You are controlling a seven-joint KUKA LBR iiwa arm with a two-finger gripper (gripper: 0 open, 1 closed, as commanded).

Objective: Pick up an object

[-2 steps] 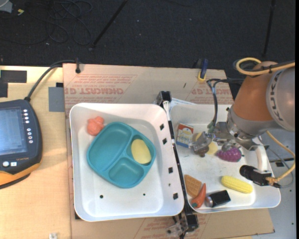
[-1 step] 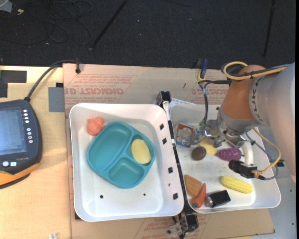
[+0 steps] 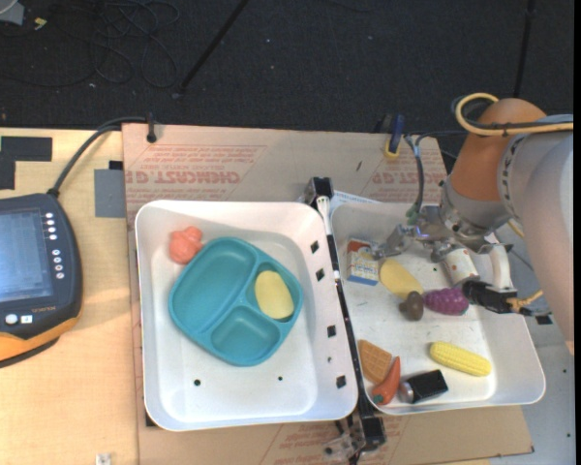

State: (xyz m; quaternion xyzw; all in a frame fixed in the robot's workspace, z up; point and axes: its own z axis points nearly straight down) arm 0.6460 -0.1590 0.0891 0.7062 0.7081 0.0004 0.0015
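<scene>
A: Which items are catalogued in the right white bin (image 3: 523, 381)?

B: A yellow lemon-shaped toy (image 3: 399, 278), a small red-and-blue printed carton (image 3: 363, 263) with unreadable lettering, a purple grape cluster (image 3: 447, 301), a yellow corn cob (image 3: 458, 358) and a black box (image 3: 426, 386) are listed.

A: And the gripper (image 3: 418, 232)?

B: It is seen above the carton and lemon; its finger state cannot be told.

A: Any legible writing?

B: Red print, upside down and not clearly readable, is noted on the brown cardboard sheet (image 3: 203, 158). A teal divided plastic tray (image 3: 234, 300) is recorded in the left white bin (image 3: 165, 386).

The grey arm (image 3: 523, 177) reaches in, tool (image 3: 414, 235) lowered.
</scene>
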